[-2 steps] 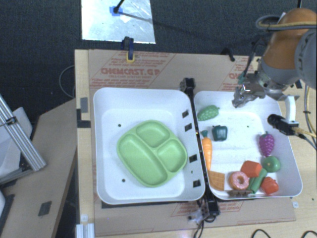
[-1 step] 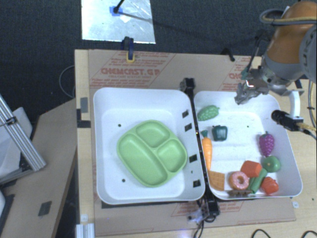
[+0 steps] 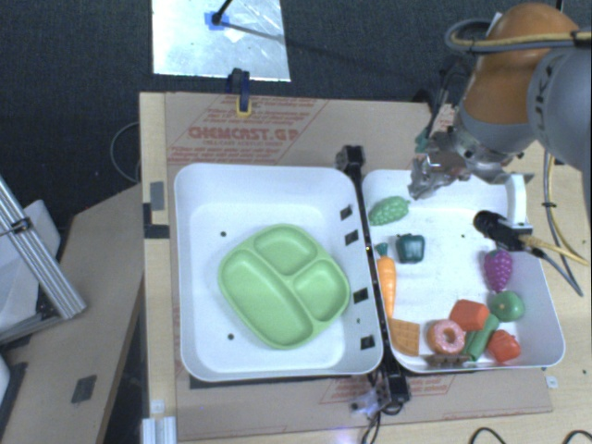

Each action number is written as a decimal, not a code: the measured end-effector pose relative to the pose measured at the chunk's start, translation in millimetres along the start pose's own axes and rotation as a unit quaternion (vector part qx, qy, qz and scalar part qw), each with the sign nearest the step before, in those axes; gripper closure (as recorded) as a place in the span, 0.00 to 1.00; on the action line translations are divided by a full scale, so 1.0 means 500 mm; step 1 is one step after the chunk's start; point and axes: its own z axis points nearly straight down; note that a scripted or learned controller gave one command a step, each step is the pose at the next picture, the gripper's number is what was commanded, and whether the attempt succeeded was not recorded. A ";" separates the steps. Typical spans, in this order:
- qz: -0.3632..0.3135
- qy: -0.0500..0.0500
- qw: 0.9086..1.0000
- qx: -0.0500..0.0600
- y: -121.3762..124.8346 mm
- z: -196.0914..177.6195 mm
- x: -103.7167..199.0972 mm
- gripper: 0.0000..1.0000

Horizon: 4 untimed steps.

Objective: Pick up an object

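My gripper (image 3: 424, 179) hangs over the far left corner of the right bin (image 3: 546, 340), with nothing seen in it. Just below and left of it lies a green leafy vegetable (image 3: 388, 211). A dark teal pepper (image 3: 410, 247) sits a little nearer in the bin. An orange carrot (image 3: 387, 281) lies along the bin's left wall. Purple grapes (image 3: 498, 268) and a green apple (image 3: 506, 305) are on the right side. A pink donut (image 3: 448, 338) rests near the front, among other toy food.
The left bin (image 3: 203, 211) holds a light green divided plate (image 3: 282, 285). A tan waffle piece (image 3: 402, 334), a red-orange block (image 3: 469, 314) and a red tomato (image 3: 504, 347) crowd the right bin's front. A black clamp strip (image 3: 363, 248) runs between the bins.
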 end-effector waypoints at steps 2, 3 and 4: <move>0.000 0.000 1.000 0.001 0.004 0.017 0.202 1.00; -0.001 0.000 1.000 0.000 -0.006 -0.001 0.323 1.00; 0.002 -0.001 1.000 0.000 0.018 0.028 0.319 1.00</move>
